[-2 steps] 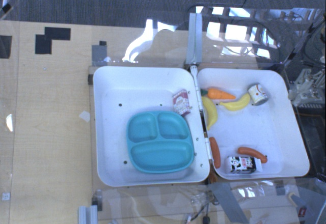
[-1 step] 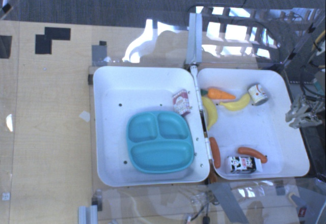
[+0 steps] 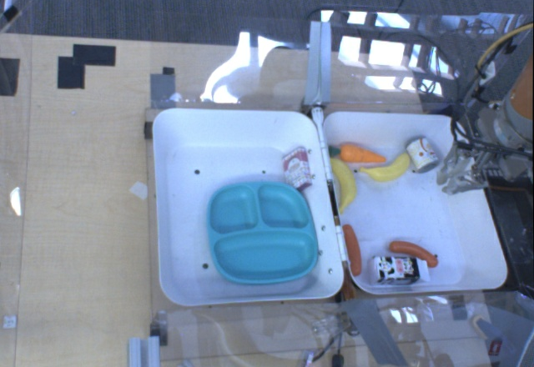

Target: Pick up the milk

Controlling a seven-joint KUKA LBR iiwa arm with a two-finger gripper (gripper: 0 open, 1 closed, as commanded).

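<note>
Item 1, milk [image 3: 400, 269]: small carton with black-and-white cow patches, lying on its side near the front wall of the right bin [image 3: 467, 273]. A sausage [image 3: 412, 252] lay just behind it, close to touching; a second sausage [image 3: 352, 248] lay near its left end, against the divider.

Item 2, gripper [image 3: 460, 176]: metal assembly at the right bin's right-hand rim, well apart from the milk, nothing visible in it. Whether it stood apart or together could not be told at this angle.

Item 3, other right-bin contents: carrot [image 3: 363, 154], two bananas [image 3: 368, 174], small tin can [image 3: 422, 154], all in the rear half.

Item 4, left bin [image 3: 179, 215]: blue divided plate [image 3: 263, 232]; red-and-white packet [image 3: 297, 168] at the divider.

Status, judged: approach not yet begun; milk untouched.

Risks noted:
- The adjacent sausage might be pinched together with the carton, or nudged so it pushes the carton aside, given how close they lay.
- The carton sat near the front wall; a finger descending on that side could strike the wall and spoil the closure.
- The carton's smooth sides might slip if grasped off-centre, tipping it out on lift.
- A descent aimed slightly rearward would close on the sausage instead
</note>
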